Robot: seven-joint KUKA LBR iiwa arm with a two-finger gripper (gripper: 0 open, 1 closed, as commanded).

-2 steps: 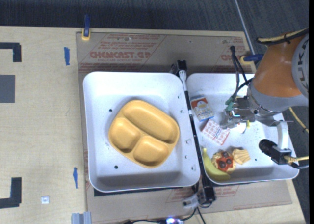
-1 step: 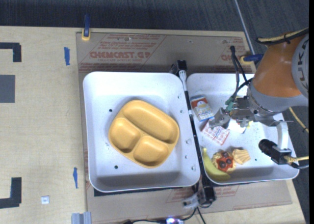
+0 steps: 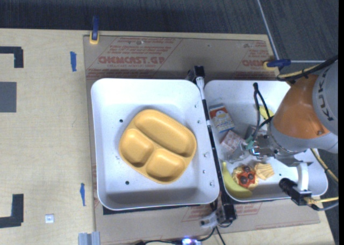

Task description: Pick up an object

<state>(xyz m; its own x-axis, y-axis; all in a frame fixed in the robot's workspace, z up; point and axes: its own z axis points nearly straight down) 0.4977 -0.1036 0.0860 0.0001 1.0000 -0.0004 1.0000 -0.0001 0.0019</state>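
Yellow tray (image 3: 157,145) fills left bin (image 3: 102,99); packets (image 3: 224,128) clutter right bin (image 3: 236,87).

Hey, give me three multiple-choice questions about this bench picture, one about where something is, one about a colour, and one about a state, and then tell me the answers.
1. Where does the yellow divided tray lie?
A. In the left bin
B. In the right bin
C. On the bench outside the bins

2. What colour is the band on the arm above the wrist?
A. Blue
B. Orange
C. Green

3. How does the yellow divided tray lie?
A. Propped on edge against the bin wall
B. Stacked on top of the small packets
C. Flat on the bin floor, alone

Answers:
1. A: the yellow divided tray sits in the middle of the left bin.
2. B: the arm shows an orange band over the right bin.
3. C: it rests flat on the white floor, while the small packets lie in the right bin near the end effector.
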